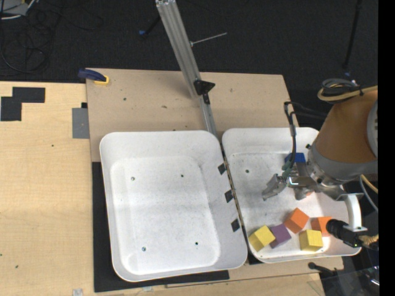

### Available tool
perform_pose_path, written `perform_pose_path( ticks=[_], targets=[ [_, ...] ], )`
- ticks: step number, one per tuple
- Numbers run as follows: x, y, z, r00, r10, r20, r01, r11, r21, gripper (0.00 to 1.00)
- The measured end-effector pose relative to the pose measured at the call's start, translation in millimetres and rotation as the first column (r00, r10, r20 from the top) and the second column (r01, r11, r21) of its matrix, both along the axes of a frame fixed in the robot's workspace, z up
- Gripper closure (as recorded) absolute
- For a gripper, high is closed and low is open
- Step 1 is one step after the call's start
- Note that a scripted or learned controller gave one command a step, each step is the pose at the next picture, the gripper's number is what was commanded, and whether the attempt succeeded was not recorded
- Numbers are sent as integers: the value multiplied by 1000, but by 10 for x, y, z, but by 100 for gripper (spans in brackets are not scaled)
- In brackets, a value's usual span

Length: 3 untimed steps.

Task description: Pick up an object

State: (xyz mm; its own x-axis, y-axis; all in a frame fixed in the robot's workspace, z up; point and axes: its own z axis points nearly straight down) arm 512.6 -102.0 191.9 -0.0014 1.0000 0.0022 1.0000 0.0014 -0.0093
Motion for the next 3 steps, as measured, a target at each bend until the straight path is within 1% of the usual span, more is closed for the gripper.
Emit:
perform_pose_path(
  ticks=[1,2,3],
  targets=[
    [8,-19,24,1000,-6,6,6,1000,-1,0],
    [43,-3,-609,1000,-2,-1,2,1000,0,0],
    [50,2,-1002,1000,-2,8,2,1000,0,0]
  ],
)
